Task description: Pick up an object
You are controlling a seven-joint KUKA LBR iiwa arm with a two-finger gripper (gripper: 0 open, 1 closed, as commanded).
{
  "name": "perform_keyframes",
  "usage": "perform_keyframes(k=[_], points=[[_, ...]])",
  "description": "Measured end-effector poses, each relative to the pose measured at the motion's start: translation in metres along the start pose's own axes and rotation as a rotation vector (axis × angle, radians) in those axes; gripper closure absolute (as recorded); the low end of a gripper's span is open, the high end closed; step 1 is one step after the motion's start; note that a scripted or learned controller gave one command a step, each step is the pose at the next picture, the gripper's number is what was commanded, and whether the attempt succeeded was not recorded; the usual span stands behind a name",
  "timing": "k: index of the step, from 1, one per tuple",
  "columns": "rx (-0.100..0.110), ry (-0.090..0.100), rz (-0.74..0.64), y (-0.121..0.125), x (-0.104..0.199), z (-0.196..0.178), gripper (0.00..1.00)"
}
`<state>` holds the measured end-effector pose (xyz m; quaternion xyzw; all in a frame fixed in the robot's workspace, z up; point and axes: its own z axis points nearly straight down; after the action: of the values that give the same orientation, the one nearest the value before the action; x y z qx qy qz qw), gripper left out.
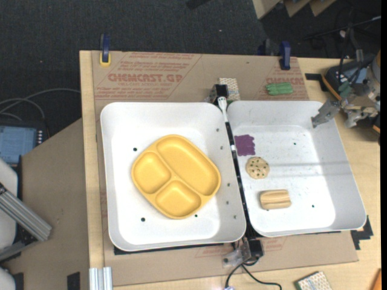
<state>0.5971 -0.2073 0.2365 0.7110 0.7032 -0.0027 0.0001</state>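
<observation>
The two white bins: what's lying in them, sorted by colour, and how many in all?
Yellow: 1, the divided plate in the left bin.
Purple: 1, the flat purple piece in the right bin.
Tan: 2, the cookie and the bread roll, right bin.
Total: 4.
</observation>
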Motion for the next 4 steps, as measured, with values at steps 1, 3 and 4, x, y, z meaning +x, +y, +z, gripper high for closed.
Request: perform_keyframes(k=[1, 3, 4], points=[[0.006, 0.009, -0.015, 0.023, 0.044, 0.118, 0.0], [-0.009, 0.003, -0.012, 0.055, 0.103, 0.14, 1.0], [-0.003, 0.003, -0.006, -0.006, 0.06, 0.075, 1.0]])
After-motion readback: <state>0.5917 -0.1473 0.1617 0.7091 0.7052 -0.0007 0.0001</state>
